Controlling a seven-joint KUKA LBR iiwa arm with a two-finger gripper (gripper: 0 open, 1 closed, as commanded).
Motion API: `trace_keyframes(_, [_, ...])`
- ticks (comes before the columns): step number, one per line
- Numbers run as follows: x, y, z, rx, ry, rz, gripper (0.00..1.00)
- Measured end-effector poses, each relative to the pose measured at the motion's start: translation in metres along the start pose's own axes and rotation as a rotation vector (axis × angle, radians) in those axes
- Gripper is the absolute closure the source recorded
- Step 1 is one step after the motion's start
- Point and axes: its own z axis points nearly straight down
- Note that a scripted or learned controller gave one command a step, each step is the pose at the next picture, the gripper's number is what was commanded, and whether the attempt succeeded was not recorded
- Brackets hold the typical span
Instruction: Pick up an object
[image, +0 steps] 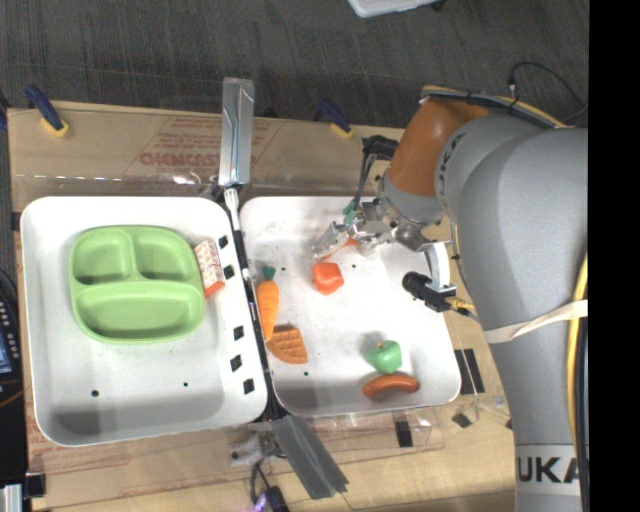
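Pincer (335, 240) low in right bin (430, 340), fingers apart, clamping nothing. Just below: orange block (328, 277). Farther below-left: toy carrot (268, 303); farther below: green pepper (385, 354).

A brown cardboard-covered bench (120, 140) stands on dark grey carpet (130, 45).
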Motion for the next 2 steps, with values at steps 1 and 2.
trace_keyframes(1, [0.077,-0.044,0.001,0.003,0.0,-0.039,0.0])
trace_keyframes(2, [0.09,-0.092,-0.001,-0.003,-0.006,0.139,0.0])
